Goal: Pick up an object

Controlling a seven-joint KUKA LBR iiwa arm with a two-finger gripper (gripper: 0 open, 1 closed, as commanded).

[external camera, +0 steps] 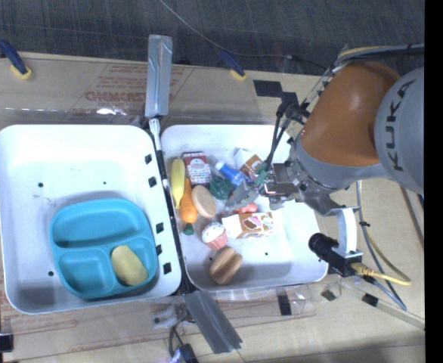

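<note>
Orange-banded arm (357,119) hiding right bin (297,267) corner, claw (258,190) grip unclear among toys.

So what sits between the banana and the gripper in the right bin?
In the camera view, between the banana and the gripper lie a red carton, a round tan piece and a blue-green item.

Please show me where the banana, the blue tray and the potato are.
banana (178,181): camera view, middle of its yellow body.
blue tray (93,221): camera view, bare floor of its large compartment.
potato (129,265): camera view, middle of its top.
</note>
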